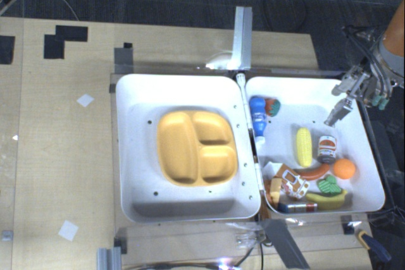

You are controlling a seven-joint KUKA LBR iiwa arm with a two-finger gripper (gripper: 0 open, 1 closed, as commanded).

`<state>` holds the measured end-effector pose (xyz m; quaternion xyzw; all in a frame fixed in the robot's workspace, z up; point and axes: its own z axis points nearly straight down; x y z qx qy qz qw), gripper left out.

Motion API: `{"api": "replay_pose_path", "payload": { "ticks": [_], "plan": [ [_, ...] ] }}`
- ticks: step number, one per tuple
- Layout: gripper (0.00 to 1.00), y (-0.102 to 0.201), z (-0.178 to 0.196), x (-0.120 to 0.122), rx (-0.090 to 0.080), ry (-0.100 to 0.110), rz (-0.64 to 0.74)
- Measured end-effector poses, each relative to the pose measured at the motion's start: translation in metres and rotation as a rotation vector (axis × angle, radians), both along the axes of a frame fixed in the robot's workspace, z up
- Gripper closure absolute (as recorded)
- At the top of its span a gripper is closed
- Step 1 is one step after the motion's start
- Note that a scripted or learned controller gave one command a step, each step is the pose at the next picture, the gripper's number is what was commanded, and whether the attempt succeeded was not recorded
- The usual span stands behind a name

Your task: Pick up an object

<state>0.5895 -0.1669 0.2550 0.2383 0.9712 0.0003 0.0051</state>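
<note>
Pale wooden surface (57, 155) bearing two white bins; the gripper (347, 101), fingers apart and empty, hangs above the right bin (297, 88). Toys crowd its near corner, so a descent could nudge neighbours and miss.

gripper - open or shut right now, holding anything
gripper: open, fingers spread, nothing between them; it hangs over the right bin, above the corn cob.

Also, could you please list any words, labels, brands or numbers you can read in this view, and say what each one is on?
No text can be read.
Small can: has a label, too small and blurred to read.
Printed packet at the right bin's near edge: red and white print, blurred.
Blue bottle: no legible marking.
</note>
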Motion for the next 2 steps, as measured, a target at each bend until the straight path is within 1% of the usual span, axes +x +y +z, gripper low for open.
{"api": "replay_pose_path", "payload": {
  "ticks": [1,2],
  "plan": [
    [0.00,-0.041,-0.077,-0.066,0.001,0.010,-0.033],
    [0.00,-0.018,-0.071,-0.087,0.000,0.003,0.016]
  ]
}}
